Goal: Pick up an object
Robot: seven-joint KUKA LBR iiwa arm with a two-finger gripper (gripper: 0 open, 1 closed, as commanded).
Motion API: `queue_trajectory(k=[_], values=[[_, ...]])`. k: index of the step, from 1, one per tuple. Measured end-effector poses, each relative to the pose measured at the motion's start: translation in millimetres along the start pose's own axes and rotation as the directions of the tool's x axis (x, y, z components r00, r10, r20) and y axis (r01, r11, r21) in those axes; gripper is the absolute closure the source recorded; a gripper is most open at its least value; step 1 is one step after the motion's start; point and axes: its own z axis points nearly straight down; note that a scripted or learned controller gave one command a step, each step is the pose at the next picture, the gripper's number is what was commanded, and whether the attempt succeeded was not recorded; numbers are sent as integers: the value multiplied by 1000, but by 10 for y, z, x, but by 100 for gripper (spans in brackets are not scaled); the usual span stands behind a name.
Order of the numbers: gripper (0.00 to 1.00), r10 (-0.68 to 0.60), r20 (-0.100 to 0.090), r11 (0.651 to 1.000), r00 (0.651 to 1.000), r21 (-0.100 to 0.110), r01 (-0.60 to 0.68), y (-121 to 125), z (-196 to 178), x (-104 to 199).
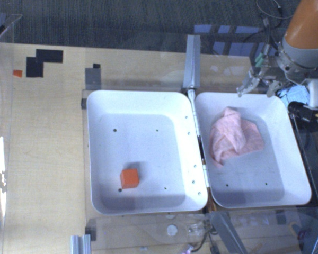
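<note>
A crumpled pink cloth lies in the middle of the right bin. A small orange cube sits near the front of the left bin. My gripper hangs above the back edge of the right bin, beyond and to the right of the cloth. Its two thin fingers are spread apart, so it is open with nothing between them. The orange band of the arm rises at the upper right.
A metal divider post stands behind the seam between the bins. Black blocks and a small orange marker lie on the wooden bench at the far left. Cables and dark hardware crowd the right side.
</note>
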Motion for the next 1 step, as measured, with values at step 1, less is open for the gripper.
queue_trajectory(k=[1], values=[[0, 153, -1, 988, 988, -1, -153, -93, -95, 336]])
